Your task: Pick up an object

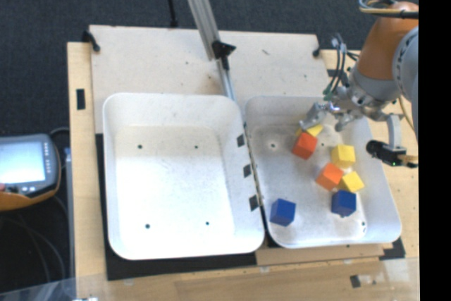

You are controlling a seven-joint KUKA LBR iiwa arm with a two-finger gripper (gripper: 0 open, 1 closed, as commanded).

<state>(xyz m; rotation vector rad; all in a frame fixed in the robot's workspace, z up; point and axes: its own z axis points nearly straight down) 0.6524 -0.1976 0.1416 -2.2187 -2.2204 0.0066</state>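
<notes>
A left bin sits beside a right bin scattered with small cubes on the bench: a blue cube near the divider, then an orange cube with a yellow cube touching it. The end effector hovers just above that pair; whether it is apart or together cannot be told. The blocks look light and rigid, best pinched across flat sides. No legible writing.

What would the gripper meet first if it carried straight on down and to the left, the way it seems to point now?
Most likely the small yellow block by the gripper, with the orange block just beyond it. Depth is hard to judge from this slanted view.
</notes>
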